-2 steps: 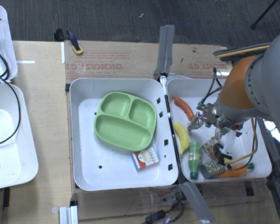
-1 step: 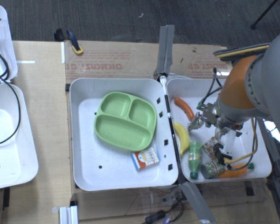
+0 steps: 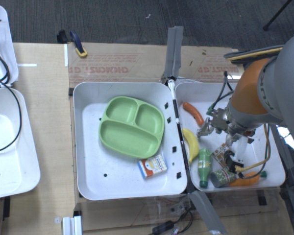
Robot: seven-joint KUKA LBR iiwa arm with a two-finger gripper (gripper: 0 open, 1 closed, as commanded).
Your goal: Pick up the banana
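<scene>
Gripper (image 3: 216, 126): over right bin, grip state unclear | banana (image 3: 190, 144): yellow, curved, lying against bin's left wall

You see the curved yellow banana (image 3: 190, 144) lying flat in the right bin, against its left wall, lengthwise along that wall, its lower end just beside a green bottle.

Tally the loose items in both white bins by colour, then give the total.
Green: 2, the divided plastic plate and the plastic bottle
Yellow: 1, the curved banana
Orange: 2, the hot-dog-shaped toy and the carrot-like piece
White with red and blue print: 1, the small carton
Mixed print: 1, the crumpled packet
Total: 7
</scene>
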